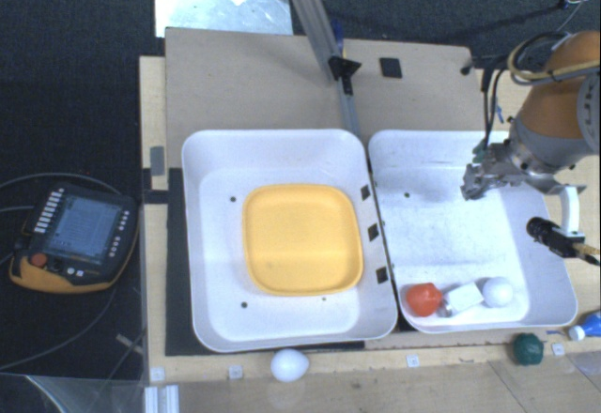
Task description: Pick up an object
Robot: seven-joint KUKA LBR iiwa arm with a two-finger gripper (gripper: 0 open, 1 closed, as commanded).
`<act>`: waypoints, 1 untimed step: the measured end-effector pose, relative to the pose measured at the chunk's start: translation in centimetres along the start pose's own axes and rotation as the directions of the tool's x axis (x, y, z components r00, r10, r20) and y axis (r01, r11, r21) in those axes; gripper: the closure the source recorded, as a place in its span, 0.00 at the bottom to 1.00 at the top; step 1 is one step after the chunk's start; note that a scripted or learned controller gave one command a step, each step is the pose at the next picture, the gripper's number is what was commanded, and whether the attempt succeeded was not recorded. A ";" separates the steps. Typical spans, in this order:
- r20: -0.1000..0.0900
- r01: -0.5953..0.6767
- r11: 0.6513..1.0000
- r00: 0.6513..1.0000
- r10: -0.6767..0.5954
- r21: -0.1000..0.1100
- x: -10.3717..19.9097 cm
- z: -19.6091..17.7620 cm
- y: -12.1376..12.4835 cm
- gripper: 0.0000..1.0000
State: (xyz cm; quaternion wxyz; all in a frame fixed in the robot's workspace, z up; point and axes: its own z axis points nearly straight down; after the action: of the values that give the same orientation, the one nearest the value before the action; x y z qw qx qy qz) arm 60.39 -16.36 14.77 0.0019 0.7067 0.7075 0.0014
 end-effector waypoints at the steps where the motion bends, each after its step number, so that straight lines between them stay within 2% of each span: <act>1: 0.000 0.000 1.000 1.000 0.000 -0.001 0.6 -5.8 0.8 1.00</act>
State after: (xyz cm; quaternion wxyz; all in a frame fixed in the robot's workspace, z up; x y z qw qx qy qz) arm 61.19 -15.73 20.55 0.0025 0.7066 0.7077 0.0018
